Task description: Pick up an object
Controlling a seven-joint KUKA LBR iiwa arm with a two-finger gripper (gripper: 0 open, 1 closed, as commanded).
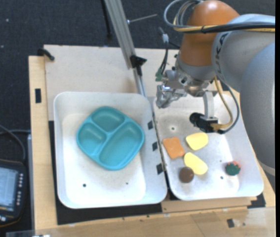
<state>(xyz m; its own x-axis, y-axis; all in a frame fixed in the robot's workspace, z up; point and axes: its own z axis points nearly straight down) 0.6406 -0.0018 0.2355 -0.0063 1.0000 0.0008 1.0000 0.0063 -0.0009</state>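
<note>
The right bin (243,147) holds an orange square piece (173,147), two yellow pieces (197,141) (195,163), a small brown round piece (186,175) and a green and red piece (232,168). My gripper (163,98) hangs over the bin's far left corner, above and behind the orange piece, with no object seen between its fingers. The arm's orange band (206,31) and grey body fill the upper right.
The left bin (65,181) holds a teal divided tray (110,137). A slanted metal pole (122,33) runs down to the gap between the bins. A black cable connector (202,121) hangs over the right bin.
</note>
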